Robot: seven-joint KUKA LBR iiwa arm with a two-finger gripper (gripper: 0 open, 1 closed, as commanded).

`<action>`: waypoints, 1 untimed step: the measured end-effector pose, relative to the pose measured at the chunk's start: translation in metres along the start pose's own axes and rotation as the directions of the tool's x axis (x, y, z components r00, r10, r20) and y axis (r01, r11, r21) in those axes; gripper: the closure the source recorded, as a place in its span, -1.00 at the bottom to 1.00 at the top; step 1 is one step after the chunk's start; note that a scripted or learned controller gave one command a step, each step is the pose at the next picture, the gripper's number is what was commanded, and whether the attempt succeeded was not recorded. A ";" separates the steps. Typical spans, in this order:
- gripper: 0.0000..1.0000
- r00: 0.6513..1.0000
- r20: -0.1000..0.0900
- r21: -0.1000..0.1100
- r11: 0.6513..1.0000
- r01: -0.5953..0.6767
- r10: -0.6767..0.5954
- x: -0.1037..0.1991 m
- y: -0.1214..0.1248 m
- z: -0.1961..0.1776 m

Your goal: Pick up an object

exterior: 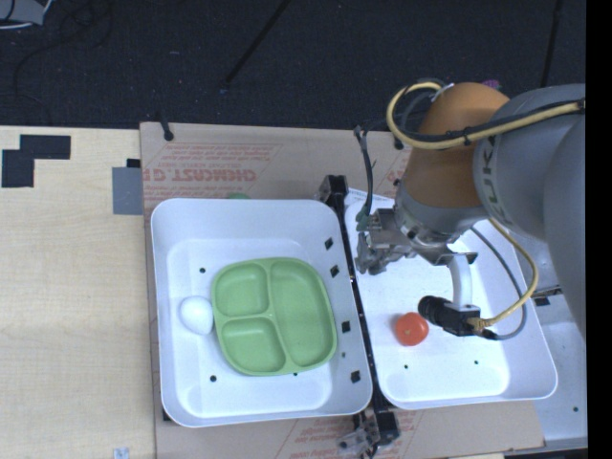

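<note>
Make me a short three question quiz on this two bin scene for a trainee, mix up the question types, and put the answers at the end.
1. True or false: the green divided plate lies in the bin on the view's right.
2. Multiple choice: what sits right beside the plate, toward the view's left? A) a white egg-shaped object B) a blue cup C) a yellow sponge
3. Fill in: the small round object on the floor of the right bin, below the gripper, is ____ in colour.

Key:
1. False; it lies in the left bin.
2. A
3. Red-orange
</note>
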State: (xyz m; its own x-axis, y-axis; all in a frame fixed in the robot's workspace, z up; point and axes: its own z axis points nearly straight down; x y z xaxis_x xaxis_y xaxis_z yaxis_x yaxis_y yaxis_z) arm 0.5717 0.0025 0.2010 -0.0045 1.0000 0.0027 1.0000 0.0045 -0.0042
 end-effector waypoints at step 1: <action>1.00 1.000 0.000 0.002 1.000 0.000 0.000 0.047 -0.016 -0.003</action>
State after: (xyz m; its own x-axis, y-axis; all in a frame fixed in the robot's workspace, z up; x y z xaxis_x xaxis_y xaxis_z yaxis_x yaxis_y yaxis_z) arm 0.5558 0.0492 0.2040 -0.0042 1.0000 0.0025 1.0000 0.0042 -0.0059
